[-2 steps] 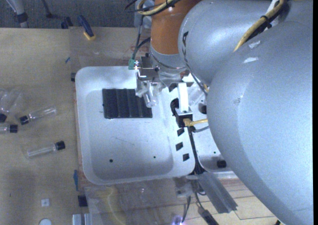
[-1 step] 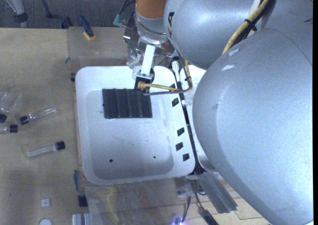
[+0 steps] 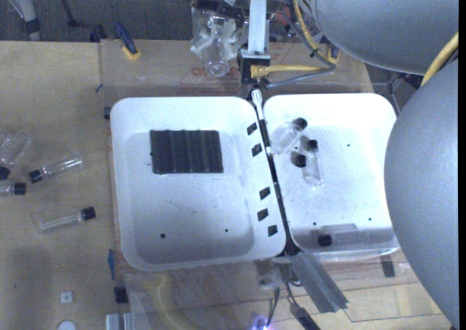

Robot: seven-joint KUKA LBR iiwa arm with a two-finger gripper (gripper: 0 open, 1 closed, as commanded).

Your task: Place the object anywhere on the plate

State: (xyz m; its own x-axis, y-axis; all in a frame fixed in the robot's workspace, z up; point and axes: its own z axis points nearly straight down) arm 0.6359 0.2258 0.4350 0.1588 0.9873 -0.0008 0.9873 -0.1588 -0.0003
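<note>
The bench [image 3: 58, 88] is a light wooden surface carrying two shallow white bins side by side — the left bin [image 3: 189, 252] and the right bin [image 3: 364, 110] — touching along a shared central edge. To the left of the bins, several clear vials lie directly on the wood: one capped vial [image 3: 55, 169], another capped vial [image 3: 67, 218] nearer the front, and further ones at the left edge, partly cut off. A small blue clamp [image 3: 126, 41] rests near the far edge of the bench.
</note>
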